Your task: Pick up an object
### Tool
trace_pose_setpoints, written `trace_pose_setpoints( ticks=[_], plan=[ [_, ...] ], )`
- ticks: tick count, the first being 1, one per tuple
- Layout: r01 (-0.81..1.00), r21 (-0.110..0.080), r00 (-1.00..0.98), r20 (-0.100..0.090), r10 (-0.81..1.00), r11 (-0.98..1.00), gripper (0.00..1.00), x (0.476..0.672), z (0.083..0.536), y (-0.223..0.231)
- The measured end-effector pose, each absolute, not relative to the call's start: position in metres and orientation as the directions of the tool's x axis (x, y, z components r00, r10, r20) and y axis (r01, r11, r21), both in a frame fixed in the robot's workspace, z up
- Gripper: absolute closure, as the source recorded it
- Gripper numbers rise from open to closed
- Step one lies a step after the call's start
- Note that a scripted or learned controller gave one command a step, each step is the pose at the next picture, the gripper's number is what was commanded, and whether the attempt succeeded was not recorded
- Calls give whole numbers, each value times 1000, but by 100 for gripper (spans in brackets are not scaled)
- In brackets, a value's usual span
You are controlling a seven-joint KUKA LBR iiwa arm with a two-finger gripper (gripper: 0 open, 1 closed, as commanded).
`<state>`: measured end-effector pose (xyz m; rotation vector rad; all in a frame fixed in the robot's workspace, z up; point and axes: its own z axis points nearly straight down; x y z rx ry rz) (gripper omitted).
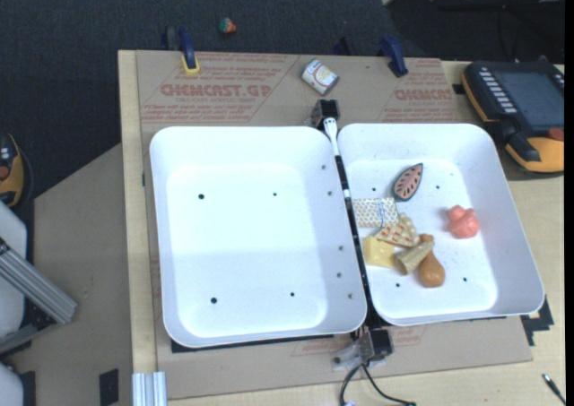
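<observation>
The right bin (502,216) holds several small objects. A dark oval piece with a pink face (407,182) lies near its middle back. A pink lump (462,221) sits toward the right. By the left wall lies a cluster: a white patterned square (373,212), a yellow wedge (380,253), a tan cracker-like piece (398,234), a tan cone (414,255) and an orange-brown ball (431,273).
The left bin (242,234) sits beside the right one on a brown board (233,86). A small white box (319,76) lies on the board behind the bins. Blue clamps (393,56) hold the board's back edge. A yellow-and-black pendant (525,108) rests at right.
</observation>
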<state>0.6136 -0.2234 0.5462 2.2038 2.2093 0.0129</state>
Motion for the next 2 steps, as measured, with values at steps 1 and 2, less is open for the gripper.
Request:
trace_pose_setpoints(
  ticks=[1,2],
  plan=[
    [1000,-11,-4,5,1000,4,100,652,417,-187],
    [1000,16,5,-9,1000,-5,100,618,543,-227]
  ],
)
